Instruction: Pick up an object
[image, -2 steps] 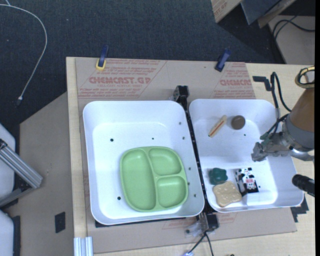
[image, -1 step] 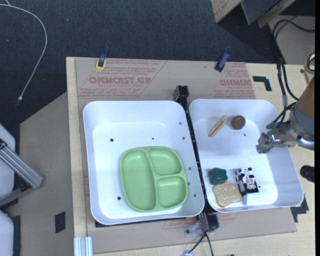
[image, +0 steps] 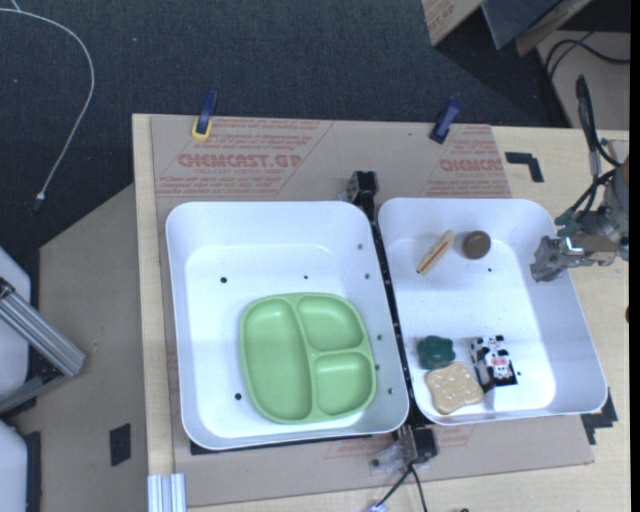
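The right bin (image: 545, 330) holds several small objects. A tan stick-shaped piece (image: 434, 252) lies near its back, beside a round brown piece (image: 476, 244). Toward the front sit a dark green lump (image: 436, 350), a beige toast-like piece (image: 453, 388) and a small black, white and red toy (image: 495, 362). My gripper (image: 553, 257) hangs at the right bin's right rim, level with the brown piece and well to its right. Nothing shows between its fingers.
The left bin (image: 200, 300) carries a light green divided plate (image: 306, 357). A black clamp (image: 362, 186) sits at the back between the bins. Blue and yellow clips (image: 205, 115) hold the cardboard base at its far edge.
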